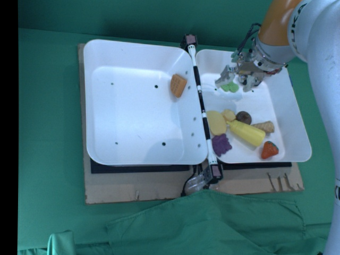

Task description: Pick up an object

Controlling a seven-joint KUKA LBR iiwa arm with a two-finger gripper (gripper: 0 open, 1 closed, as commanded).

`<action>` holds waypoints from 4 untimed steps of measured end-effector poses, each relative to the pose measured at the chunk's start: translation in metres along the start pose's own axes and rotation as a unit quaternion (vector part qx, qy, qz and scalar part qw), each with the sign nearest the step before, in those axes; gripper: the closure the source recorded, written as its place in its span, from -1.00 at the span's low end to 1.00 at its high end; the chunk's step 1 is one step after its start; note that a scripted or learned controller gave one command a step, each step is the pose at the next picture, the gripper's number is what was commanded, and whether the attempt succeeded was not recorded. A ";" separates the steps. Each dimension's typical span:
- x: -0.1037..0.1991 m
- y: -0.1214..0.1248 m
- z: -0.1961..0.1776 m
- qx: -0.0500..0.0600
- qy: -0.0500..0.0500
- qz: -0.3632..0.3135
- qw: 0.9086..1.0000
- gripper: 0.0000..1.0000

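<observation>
From my feed the arm (pixel 313 31) reaches in from the right over the right bin (pixel 289 97), its orange band (pixel 281 9) above the wrist; the gripper (pixel 232 82) hangs over the bin's upper left part, fingers spread, with a small green toy (pixel 230 87) sitting between the fingertips; I cannot tell whether that toy is lifted clear of the bin floor or resting on it.

Lower in the same bin I see a cluster of toy food: a pale yellow potato-like piece (pixel 216 122) next to the divider rail (pixel 201 102); a small yellow lump (pixel 229 115) just beside it; a brown doughnut (pixel 244 117); a yellow corn cob (pixel 247 133) lying at a slant; a tan cone-shaped piece (pixel 264 126) to its right; a purple bunch of grapes (pixel 221 144) near the front left corner; a red-orange strawberry (pixel 269 150) near the front right.

The left bin (pixel 106 68) holds one orange waffle-like piece (pixel 178 85), leaning by its right wall, and a few dark specks on the floor.

Both bins rest on a cardboard sheet (pixel 138 185) on the green-covered desk (pixel 48 116); crumpled green cloth (pixel 212 222) lies along the front edge.
</observation>
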State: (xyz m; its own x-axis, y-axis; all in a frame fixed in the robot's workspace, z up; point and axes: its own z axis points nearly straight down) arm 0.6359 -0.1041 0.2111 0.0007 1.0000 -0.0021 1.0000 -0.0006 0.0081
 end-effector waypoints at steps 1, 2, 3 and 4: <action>-0.027 0.043 0.031 0.022 0.006 0.005 1.000 -1.00; -0.005 0.028 0.028 0.000 -0.002 0.001 1.000 -1.00; -0.052 0.049 0.029 -0.001 -0.001 0.002 1.000 -1.00; -0.022 -0.001 0.027 -0.002 -0.002 0.001 1.000 -1.00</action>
State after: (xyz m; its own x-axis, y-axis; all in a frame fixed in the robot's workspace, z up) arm 0.6348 -0.1265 0.1841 0.0032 1.0000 -0.0059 0.9999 -0.0031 0.0114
